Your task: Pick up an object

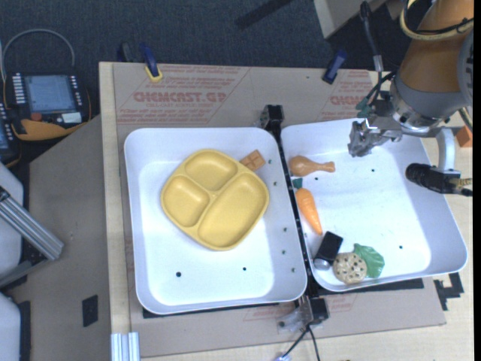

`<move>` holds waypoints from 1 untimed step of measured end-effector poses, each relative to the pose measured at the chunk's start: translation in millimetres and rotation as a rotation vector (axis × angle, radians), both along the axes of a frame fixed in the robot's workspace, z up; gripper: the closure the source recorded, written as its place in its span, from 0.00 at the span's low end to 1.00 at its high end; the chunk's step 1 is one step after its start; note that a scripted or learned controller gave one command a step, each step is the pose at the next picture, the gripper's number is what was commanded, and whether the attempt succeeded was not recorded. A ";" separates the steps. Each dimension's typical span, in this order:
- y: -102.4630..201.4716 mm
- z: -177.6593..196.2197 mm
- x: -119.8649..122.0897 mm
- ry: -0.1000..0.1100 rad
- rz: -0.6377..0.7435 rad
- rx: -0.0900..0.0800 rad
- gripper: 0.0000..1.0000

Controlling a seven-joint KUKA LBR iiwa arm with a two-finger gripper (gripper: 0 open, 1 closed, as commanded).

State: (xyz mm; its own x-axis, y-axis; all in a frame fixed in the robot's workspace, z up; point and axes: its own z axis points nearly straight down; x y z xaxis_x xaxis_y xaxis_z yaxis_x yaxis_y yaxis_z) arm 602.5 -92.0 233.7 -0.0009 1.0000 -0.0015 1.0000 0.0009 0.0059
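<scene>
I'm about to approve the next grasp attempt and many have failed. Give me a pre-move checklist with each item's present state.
1. Gripper above the right white bin: ok.
2. Nothing between the fingers: cannot tell.
3. Tan toy drumstick lies nearest the gripper, apart from other items: ok.
4. Orange toy carrot free of neighbours: ok.
5. Round speckled cookie free of neighbours: not ok, it touches the green leafy piece.

A yellow divided plate (216, 198) is seen in the left bin (150, 277), a small brown piece (253, 159) at its far right rim. Along the right bin's (421, 224) left edge a drumstick (310, 166), carrot (308, 210), black block (328, 245), cookie (349, 267) and green leaf (370, 258) are laid. The gripper (364, 141) is held above that bin's far edge, apparently with nothing in it.
</scene>
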 end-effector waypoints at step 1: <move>48.9 -9.3 -12.3 0.009 0.004 0.004 1.00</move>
State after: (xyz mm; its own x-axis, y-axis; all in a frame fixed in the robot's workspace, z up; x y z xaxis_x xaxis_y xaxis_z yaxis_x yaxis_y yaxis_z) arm 590.2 -43.1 224.5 -0.0048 1.0000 0.0027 1.0000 0.0048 -0.0033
